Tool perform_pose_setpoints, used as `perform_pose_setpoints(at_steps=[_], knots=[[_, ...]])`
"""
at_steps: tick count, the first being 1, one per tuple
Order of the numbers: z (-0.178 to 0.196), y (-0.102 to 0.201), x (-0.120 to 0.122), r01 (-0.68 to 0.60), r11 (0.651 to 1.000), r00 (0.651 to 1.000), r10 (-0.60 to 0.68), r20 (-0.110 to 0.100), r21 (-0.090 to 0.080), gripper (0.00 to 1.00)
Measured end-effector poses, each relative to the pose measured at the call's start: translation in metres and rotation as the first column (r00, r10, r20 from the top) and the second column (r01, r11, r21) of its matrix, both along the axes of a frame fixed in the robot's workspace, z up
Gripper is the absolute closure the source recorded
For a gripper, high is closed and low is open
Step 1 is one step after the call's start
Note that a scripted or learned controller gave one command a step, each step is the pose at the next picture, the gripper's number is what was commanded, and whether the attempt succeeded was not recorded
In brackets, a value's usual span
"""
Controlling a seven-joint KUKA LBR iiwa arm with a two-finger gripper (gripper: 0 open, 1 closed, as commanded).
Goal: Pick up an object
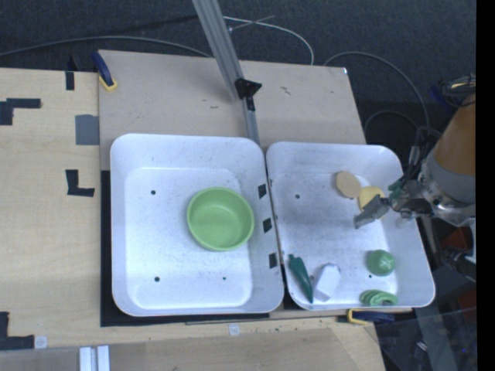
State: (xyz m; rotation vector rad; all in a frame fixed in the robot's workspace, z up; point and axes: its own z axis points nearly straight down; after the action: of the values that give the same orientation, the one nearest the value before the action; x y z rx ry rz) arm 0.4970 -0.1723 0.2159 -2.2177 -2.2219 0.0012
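The right bin (pixel 309 168) holds several small things. A tan oval piece (pixel 347 182) and a yellow piece (pixel 370 195) lie near its back right. A green ball (pixel 380 262) and a flat green piece (pixel 377 297) sit at the front right, with a white block (pixel 327 279) and a dark green tool (pixel 300 277) at the front. My gripper (pixel 379 205) reaches in over the bin's right edge, just beside and partly over the yellow piece. I see nothing held in it.
A light green bowl (pixel 220 219) sits in the middle of the left bin (pixel 131 161). A grey metal pole (pixel 220 41) slants down to the back of the seam between the bins. Cables run across the dark floor behind.
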Motion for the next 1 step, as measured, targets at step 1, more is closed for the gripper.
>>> perform_pose_setpoints(at_steps=[1], knots=[[0.0, -0.0002, 0.0, 0.0, 1.0, 1.0, 0.0, 0.0, 0.0, 0.0]])
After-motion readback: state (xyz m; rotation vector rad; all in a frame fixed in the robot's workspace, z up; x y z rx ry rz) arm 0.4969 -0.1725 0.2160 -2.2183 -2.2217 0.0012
